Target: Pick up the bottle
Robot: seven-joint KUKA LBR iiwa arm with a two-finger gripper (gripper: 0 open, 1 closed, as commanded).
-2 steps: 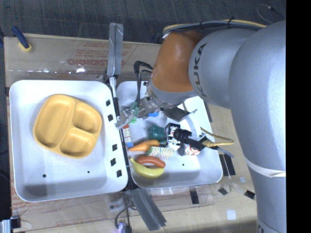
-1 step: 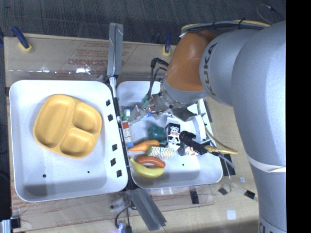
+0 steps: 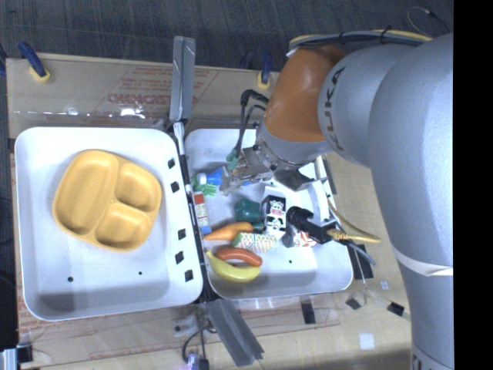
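Bottle [image 3: 201,204] wedged just left of the carrot [image 3: 229,230], flat along the bin [image 3: 333,277] wall. Gripper [image 3: 236,173] poised beyond the carrot; open or closed, could not tell. Risked skidding off that wall-hugging bottle, or snagging clutter near the carrot.

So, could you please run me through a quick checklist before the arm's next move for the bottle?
1. Small clear bottle with green cap and red label lies in the right white bin: ok.
2. Bottle lies against the bin's left wall, awkward to reach: not ok.
3. Hand hovers near the bottle's cap end: ok.
4. Bottle between the hand's fingers: cannot tell.
5. Orange carrot toy lies close beside the bottle: not ok.
6. Yellow sectioned tray sits apart in the left white bin: ok.
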